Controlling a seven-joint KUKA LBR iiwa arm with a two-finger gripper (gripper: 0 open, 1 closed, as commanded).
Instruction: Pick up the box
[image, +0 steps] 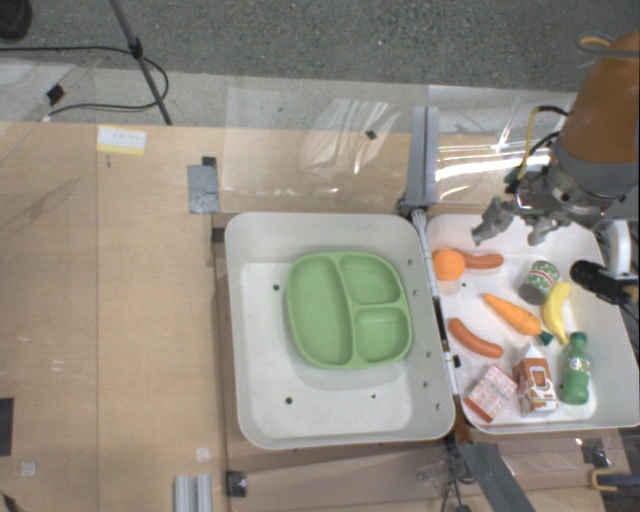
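Boxes are what you want to sort out first, because two lie side by side at the near edge of the right bin. The pink box sits tilted, its long axis running on a slant, and the orange box stands just beside it on the side toward the green bottle. The task does not say which box, so judge either as a fair target.

Your hand hangs over the far edge of that same bin, and its two grey fingers look spread apart with nothing between them. From the hand, both boxes lie toward you, across the whole depth of the bin.

Between hand and boxes you have the carrot and the sausage, so the path likely needs height before it comes down. The orange box lies closer to straight below the hand's line; the pink box is a little further toward the green plate in the left bin.

Because the two boxes nearly touch, you probably need to close across the free faces, not the shared side. The banana and the can lie well apart from either box.
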